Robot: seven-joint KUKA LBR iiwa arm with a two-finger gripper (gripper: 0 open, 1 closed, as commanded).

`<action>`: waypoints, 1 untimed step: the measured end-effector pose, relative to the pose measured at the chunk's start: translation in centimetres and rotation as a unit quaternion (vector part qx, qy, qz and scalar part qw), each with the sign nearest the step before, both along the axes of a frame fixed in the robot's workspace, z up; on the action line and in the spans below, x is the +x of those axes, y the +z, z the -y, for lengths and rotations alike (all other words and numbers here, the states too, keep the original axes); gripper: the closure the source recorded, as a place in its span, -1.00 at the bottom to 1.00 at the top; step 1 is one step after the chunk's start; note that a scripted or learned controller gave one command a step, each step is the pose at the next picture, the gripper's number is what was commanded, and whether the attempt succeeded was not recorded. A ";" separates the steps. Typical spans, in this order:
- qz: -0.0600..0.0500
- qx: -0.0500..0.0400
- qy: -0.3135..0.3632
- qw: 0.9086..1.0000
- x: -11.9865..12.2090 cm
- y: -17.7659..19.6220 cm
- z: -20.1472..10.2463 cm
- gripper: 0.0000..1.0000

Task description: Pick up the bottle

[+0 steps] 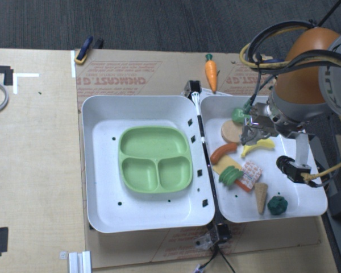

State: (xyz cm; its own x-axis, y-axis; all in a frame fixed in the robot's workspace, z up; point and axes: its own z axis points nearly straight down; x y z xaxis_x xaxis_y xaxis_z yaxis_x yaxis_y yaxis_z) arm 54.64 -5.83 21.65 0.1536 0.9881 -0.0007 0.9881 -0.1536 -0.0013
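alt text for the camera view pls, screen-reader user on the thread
The arm's end effector hangs over the right bin, just above a banana amid toy food: a sausage, a cookie, an ice-cream cone. The left bin holds a green divided plate. A toy carrot lies on the bench behind the bins.

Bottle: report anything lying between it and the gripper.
I cannot tell for certain which item is the bottle. If it is the small green object at the far side of the right white bin, it lies right beside the gripper, with nothing visible between them.
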 end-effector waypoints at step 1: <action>0.000 0.000 -0.003 1.000 -6.7 6.4 3.7 1.00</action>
